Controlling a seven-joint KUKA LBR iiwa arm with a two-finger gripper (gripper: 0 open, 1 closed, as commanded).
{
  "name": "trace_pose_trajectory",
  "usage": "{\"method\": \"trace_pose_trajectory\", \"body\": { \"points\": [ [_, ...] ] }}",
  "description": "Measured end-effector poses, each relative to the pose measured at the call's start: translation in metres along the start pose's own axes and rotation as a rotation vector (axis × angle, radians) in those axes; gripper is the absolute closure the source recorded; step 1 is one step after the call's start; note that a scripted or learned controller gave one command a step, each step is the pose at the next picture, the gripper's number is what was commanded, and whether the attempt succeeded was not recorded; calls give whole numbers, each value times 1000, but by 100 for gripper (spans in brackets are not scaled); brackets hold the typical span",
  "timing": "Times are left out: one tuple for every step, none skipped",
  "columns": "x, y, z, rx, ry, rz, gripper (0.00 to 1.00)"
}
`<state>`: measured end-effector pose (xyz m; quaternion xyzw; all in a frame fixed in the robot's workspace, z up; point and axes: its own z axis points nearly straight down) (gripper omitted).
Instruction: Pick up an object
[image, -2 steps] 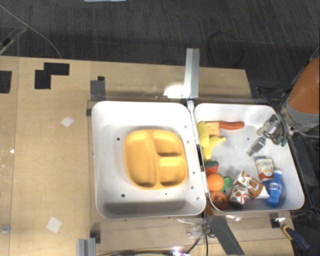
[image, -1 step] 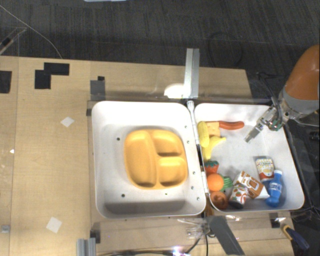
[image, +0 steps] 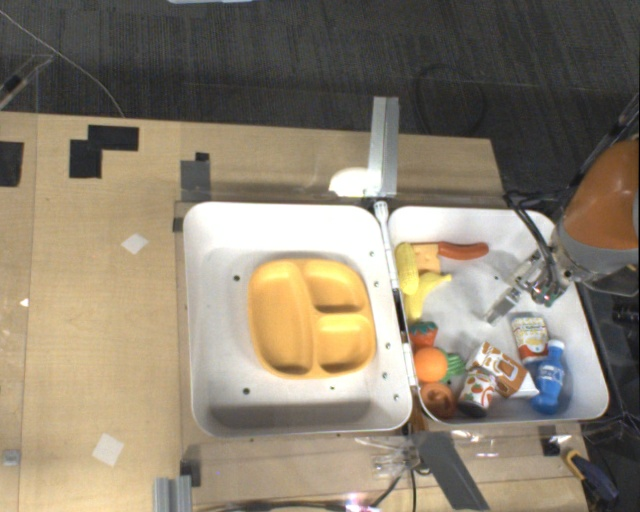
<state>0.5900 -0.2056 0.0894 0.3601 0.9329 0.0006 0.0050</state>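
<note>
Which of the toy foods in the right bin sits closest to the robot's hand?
The small jar with the orange label, just below the hand. The banana, sausage and orange lie farther left.

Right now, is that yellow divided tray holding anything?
Empty: the yellow divided tray lies alone in the left bin, and its three compartments show bare yellow.

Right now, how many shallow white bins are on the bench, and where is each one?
2. The left shallow white bin holds a yellow divided plastic tray. The right shallow white bin holds the toy food pile, with the gripper over it.
</note>
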Motion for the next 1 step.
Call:
{"method": "trace_pose_trajectory", "body": {
  "points": [
    [-35,72,0,8,5,262,0]
  ]
}}
